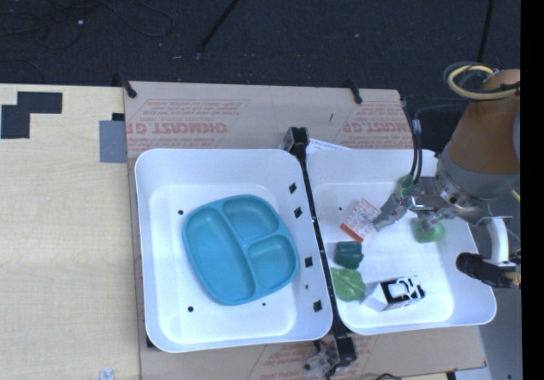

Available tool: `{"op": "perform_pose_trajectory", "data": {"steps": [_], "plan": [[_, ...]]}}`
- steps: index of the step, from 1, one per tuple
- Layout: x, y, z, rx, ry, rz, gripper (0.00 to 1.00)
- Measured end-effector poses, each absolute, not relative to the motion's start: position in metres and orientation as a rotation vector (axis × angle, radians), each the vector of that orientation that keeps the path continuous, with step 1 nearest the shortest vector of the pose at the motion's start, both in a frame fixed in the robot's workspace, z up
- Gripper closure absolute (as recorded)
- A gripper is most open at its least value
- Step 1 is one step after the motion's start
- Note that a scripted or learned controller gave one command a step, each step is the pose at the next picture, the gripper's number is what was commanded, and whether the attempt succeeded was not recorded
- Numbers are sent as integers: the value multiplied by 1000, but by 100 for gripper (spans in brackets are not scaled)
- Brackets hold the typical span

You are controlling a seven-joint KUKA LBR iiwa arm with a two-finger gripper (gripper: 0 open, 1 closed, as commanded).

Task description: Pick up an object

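Observation:
The right bin [463,306] holds several small things. A white and red packet [361,217] lies near its left wall, with a dark green block [348,252] below it and a light green soft piece [348,285] below that. A black and white box [399,292] lies near the front. My gripper [410,212] hangs low over the middle right of this bin, just right of the packet. A pale green object [428,230] sits right by the gripper; whether it is held is unclear.
The left bin [161,200] carries a blue divided plate [240,247]. A black divider [308,225] runs between the bins. The arm's grey and orange body [484,140] covers the right bin's far right corner. Cardboard lies under both bins.

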State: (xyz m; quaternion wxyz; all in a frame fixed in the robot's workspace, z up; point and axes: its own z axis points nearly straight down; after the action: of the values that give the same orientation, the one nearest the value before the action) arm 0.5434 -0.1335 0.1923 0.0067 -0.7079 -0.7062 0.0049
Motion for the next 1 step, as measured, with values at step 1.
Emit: {"op": "perform_pose_trajectory", "data": {"steps": [1], "plan": [[546, -134, 200, -2219, -2219, 3, 0]]}}
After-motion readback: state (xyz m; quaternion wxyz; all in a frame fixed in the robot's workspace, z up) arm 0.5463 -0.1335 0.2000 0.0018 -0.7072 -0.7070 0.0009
